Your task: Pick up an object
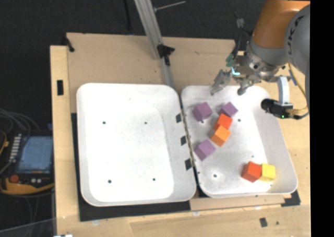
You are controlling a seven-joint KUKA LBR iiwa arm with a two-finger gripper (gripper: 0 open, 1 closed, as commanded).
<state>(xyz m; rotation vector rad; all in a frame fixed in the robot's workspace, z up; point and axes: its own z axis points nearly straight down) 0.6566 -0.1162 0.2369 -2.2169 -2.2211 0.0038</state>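
Purple, orange, red, yellow cubes [221,129] scattered in right bin [282,147]; claw [229,85] spread open, holding nothing.

Blocks [222,131] in right bin [276,142]

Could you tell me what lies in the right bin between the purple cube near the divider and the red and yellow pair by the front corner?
In the camera view, bare white bin floor lies between the purple cube and the red cube beside the yellow cube.
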